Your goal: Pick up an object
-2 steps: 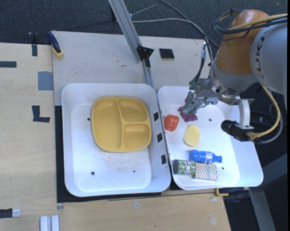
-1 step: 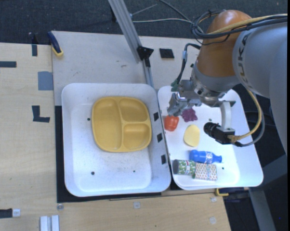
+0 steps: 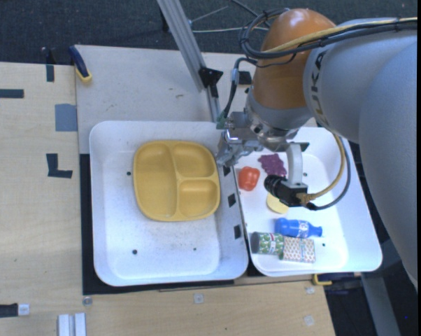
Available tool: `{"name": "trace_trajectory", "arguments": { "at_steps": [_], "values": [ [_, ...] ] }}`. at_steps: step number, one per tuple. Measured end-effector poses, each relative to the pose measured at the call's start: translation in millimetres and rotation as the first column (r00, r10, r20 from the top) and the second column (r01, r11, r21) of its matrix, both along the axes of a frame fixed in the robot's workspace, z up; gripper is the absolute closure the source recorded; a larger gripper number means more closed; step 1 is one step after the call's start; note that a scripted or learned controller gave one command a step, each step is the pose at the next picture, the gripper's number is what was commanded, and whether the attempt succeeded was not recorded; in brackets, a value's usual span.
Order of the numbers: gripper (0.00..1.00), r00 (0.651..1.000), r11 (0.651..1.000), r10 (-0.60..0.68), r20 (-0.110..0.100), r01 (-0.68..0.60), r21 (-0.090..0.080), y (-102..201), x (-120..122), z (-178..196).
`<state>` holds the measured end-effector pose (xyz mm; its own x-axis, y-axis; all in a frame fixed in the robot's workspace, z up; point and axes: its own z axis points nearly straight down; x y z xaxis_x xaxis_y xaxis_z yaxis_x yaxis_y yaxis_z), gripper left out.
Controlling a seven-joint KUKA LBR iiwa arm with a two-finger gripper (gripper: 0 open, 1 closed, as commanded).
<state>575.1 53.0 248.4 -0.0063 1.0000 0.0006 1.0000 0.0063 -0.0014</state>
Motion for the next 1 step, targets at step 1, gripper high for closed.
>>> {"name": "trace_trajectory", "arguments": {
  "at_steps": [1],
  "values": [
    [1.0,1.0,1.0,-0.001,0.0,0.001,-0.001,49.9,3.4,-3.1]
  ]
}}
